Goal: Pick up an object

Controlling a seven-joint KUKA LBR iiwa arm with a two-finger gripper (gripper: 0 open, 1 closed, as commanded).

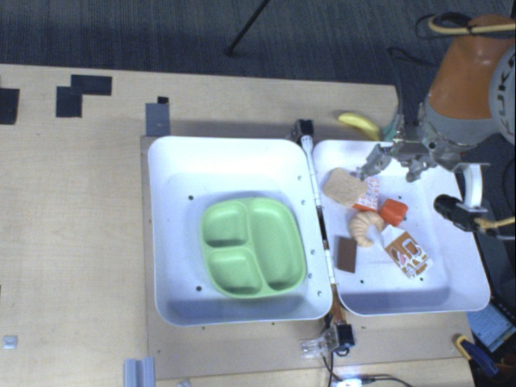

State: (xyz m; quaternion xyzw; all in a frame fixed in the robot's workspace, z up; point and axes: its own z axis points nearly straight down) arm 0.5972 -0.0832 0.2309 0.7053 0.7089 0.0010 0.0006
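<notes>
Presently the gripper (pixel 397 161) hovers, jaws spread and holding nothing, over the right bin (pixel 451 285) near the bread slice (pixel 344 187); approach step, descent and closing come next.

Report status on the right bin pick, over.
Gripper above the right bin's far end, holding nothing. Bread slice, croissant, orange block and packet lie loose. Green tray in left bin, out of the way.
</notes>
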